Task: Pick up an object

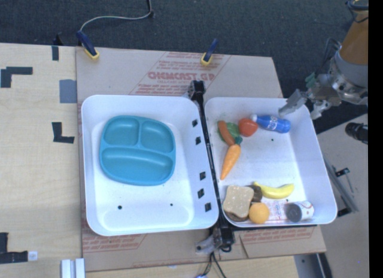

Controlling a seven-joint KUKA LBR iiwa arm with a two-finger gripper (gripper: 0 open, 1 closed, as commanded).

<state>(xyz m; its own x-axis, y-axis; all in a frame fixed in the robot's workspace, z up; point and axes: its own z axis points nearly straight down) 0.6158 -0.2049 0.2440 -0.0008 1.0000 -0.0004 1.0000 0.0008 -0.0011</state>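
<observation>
The right bin (311, 151) holds several toy foods. A blue bottle (272, 124) lies at its far edge beside a red tomato (248, 127), and an orange carrot (230, 160) lies below them. Along the near edge sit a bread slice (238, 201), a banana (275, 190), an orange (259, 212) and a white tube with a dark cap (293, 212). My gripper (304, 106) hovers over the bin's far right corner, just right of the blue bottle. It is open, with nothing between its fingers.
The left bin (108, 211) holds a blue divided plate (137, 150). A black divider (203, 151) runs between the two bins. A small reddish-brown piece (224, 131) with a green bit lies left of the tomato. The middle of the right bin shows bare floor (269, 157).
</observation>
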